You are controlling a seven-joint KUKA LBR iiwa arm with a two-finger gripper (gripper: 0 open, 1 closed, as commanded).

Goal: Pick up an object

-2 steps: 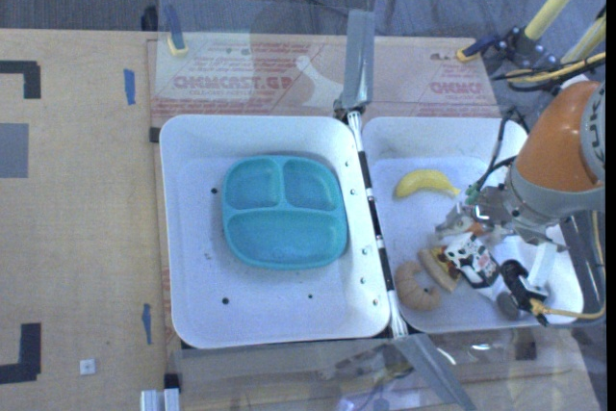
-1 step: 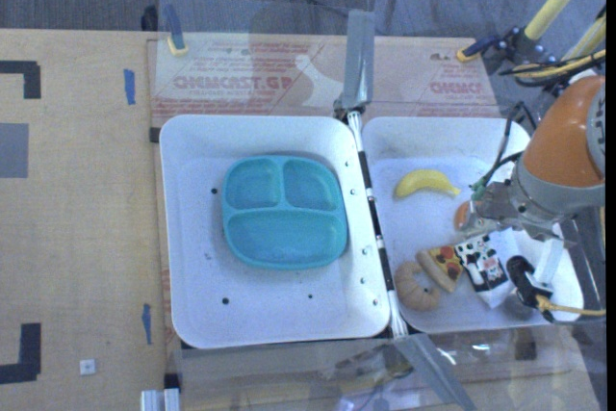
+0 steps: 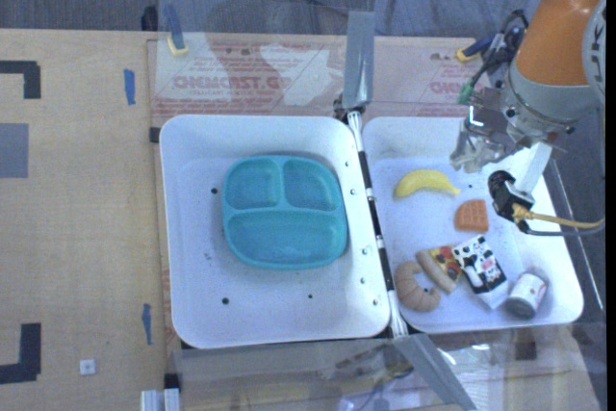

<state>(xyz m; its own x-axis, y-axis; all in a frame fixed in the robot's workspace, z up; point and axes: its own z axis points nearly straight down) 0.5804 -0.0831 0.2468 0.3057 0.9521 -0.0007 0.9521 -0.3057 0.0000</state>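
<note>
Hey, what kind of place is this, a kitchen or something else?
Probably a robotics lab bench, not a kitchen: a robot arm over two white bins, toy food like a banana, and blue tape marks.

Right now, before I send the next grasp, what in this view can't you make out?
- Pincer: small and blurred over the right bin's far side; open or shut, I cannot tell.
- Arm: cut off by the top and right edges.
- Carton: black-and-white print too small to read.
- Pizza slice and croissant: touching or apart is unclear.
</note>
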